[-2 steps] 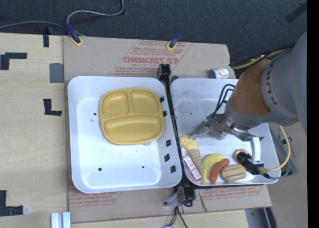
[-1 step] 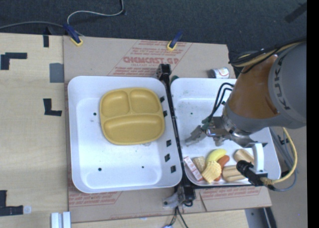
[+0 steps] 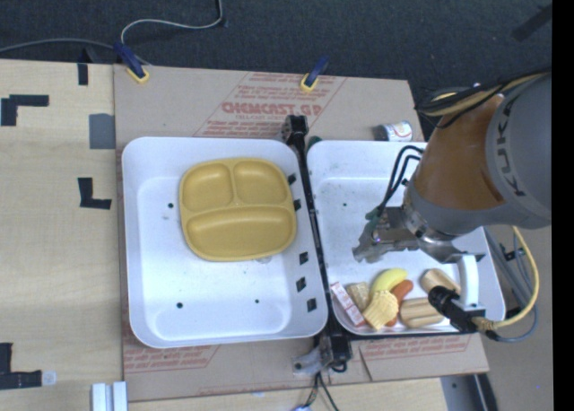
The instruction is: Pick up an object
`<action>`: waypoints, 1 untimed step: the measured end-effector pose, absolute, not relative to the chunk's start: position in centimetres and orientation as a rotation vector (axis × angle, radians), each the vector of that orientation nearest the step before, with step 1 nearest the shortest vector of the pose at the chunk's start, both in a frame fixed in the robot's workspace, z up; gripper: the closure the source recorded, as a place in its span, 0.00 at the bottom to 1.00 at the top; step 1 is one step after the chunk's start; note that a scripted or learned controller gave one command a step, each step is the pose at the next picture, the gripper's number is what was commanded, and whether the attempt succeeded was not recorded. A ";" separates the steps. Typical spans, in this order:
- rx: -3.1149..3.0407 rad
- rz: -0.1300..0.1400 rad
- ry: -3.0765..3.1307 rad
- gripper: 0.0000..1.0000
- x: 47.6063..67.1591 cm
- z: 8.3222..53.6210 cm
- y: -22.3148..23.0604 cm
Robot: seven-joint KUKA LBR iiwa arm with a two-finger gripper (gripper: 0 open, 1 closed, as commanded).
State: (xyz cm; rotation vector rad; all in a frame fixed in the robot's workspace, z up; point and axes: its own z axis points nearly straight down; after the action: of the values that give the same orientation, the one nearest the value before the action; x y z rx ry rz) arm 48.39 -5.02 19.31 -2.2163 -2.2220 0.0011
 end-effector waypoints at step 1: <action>-2.224 0.001 -2.222 1.00 49.0 30.4 -12.7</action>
State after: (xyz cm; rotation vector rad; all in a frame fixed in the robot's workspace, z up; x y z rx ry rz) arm 48.95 -12.70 30.37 -2.2235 -2.2223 0.0010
